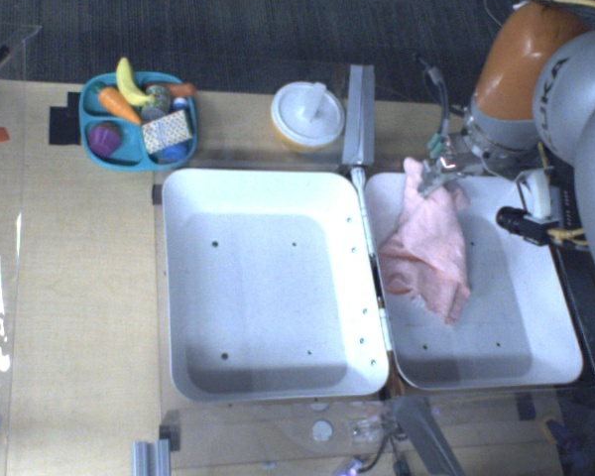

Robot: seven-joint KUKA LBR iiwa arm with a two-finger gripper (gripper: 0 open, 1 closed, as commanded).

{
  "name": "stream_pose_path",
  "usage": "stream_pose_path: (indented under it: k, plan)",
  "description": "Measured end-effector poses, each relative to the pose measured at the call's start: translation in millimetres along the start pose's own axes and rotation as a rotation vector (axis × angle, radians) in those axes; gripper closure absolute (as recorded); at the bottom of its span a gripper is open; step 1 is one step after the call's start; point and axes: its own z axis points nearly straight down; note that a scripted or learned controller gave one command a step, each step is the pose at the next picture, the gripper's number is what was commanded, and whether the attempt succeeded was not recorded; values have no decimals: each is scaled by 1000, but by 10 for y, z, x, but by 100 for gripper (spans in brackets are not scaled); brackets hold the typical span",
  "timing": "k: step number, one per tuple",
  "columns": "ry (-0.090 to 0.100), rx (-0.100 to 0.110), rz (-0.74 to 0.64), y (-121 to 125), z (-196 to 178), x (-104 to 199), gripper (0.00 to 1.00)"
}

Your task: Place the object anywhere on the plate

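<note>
A pink cloth (431, 251) lies crumpled in the right bin (535, 315), against its left wall. Its upper corner is drawn up into a peak near the bin's far left corner. My gripper (440, 178) is at that peak, with its fingers shut on the cloth's upper edge. The rest of the cloth trails down onto the bin floor. The blue divided plate (91, 119) sits on the bench at the far left, beyond the left bin, and holds several toy foods, among them a banana (130, 83) and a carrot (117, 105).
The left bin (263, 276) lies between the cloth and the plate. A yellow bowl with a white lid (306, 114) stands behind the bins, beside a grey divider post (357, 117). The arm's grey and orange body (535, 67) fills the upper right.
</note>
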Motion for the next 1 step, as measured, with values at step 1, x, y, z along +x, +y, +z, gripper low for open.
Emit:
stream_pose_path:
  k: [1]
  plan:
    - [0,-3,-9,35,-497,12,100]
